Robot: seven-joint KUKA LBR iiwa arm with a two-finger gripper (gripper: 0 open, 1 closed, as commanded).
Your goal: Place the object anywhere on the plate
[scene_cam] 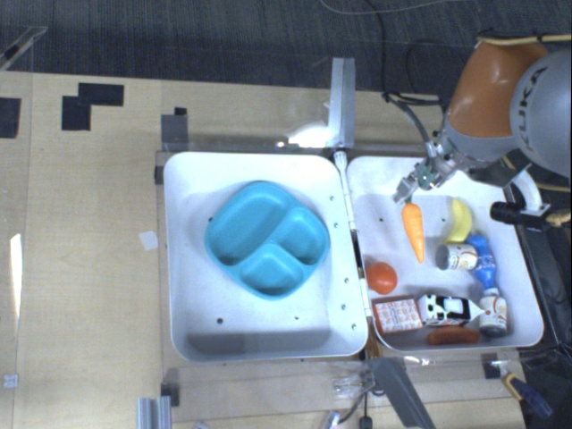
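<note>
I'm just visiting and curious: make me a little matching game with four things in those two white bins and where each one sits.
Things:
1. plate
2. carrot
3. tomato
4. banana

Places:
A. right bin, by the divider between the bins
B. left bin
C. right bin, just below the gripper
D. right bin, right of the carrot, above a small can

Pairs: 1-B, 2-C, 3-A, 4-D

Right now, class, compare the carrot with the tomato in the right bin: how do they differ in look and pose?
The carrot is long and tapered; the tomato is round. The carrot is orange with a green tip at its top end; the tomato is red-orange. The carrot lies near the middle of the right bin, just below the gripper; the tomato sits by the bin's left wall. Both lie loose in that bin.
</note>
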